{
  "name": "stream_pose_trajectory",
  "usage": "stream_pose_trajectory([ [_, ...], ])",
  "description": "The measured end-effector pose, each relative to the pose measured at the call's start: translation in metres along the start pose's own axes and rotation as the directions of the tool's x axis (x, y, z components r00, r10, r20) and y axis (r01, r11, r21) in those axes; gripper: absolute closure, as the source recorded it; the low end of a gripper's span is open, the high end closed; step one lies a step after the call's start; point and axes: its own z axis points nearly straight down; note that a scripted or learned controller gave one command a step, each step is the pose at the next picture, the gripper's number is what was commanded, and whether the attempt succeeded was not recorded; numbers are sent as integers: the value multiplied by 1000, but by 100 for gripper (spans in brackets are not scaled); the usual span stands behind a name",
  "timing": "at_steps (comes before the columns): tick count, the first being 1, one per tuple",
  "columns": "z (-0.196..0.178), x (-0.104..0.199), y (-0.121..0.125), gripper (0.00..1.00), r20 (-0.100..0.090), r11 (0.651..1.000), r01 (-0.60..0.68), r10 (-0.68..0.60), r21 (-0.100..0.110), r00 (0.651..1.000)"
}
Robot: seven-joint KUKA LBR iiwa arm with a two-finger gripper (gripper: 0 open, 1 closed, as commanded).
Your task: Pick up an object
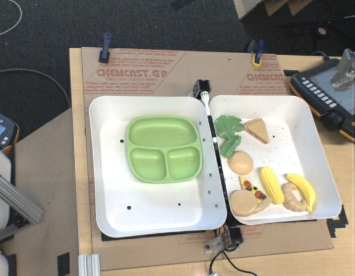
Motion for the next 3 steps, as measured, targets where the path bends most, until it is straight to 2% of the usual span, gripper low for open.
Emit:
stream_pose_trajectory([
  [1, 55, -103, -3, 100, -1, 1000, -13, 13, 28, 1000],
  [2, 139, -163, 2, 100, -2, 1000, -9, 9, 29, 1000],
  [3, 44, -78, 17, 100, 0, 1000, 6, -6, 11, 1000],
])
